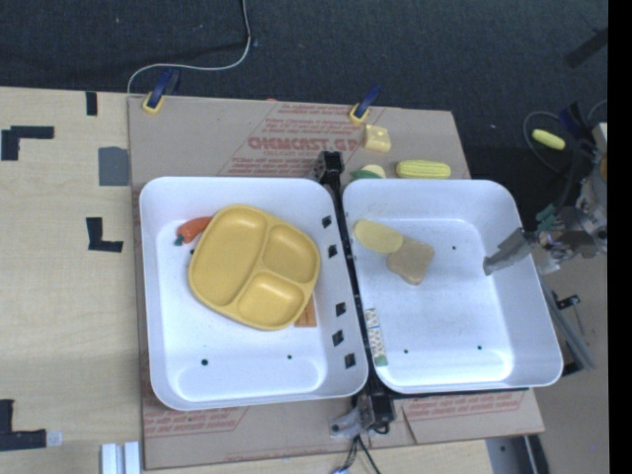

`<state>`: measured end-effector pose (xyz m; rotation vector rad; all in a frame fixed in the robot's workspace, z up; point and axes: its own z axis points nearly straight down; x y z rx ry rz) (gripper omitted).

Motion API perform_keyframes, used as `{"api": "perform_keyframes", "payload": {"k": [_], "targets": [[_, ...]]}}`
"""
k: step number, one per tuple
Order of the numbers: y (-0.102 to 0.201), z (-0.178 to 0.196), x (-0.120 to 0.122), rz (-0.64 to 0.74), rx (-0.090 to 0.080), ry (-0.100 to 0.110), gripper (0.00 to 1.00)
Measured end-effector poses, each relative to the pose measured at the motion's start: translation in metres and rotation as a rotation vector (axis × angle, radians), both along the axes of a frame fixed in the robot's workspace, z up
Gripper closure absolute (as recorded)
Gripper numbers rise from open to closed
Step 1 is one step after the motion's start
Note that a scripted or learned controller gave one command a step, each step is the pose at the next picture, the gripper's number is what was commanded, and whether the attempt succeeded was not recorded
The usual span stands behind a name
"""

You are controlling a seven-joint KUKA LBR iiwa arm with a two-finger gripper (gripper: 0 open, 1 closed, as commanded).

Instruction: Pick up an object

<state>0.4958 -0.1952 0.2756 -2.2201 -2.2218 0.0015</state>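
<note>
**Landmark:** right bin [434, 185], shallow, white.

**Contents of right bin:** pale yellow oval piece [377, 235] in its upper left part. A tan chunk [411, 261] is just beside the oval piece, apparently touching it. Both lie flat on the floor and either one could be the object to pick.

**Gripper [494, 259]:** over the right bin's right-hand rim, tip pointing inward. It is well apart from both pieces and nothing is seen held. A single grey blade is all that can be made out, blurred, so whether the gripper is open or closed cannot be told.

**Left of right bin:** left bin [148, 265], holding a yellow divided plate [255, 265].

**Beyond right bin's far rim:** toy corn cob [423, 170] on the cardboard, outside the bin.

**Risks, as judged:**
- A descent from the present position would meet bare floor or the rim, since the pieces lie across the bin.
- The two pieces sit close together, so a closure on one may nudge or pinch the other.
- Both are low and flat, so a shallow approach may slide over them, and a closure begun too high would catch nothing.
</note>
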Motion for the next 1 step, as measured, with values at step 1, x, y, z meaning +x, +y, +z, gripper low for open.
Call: {"api": "perform_keyframes", "payload": {"k": [1], "targets": [[0.0209,-0.0583,0.0546,0.003,0.0,0.001,0.0]]}}
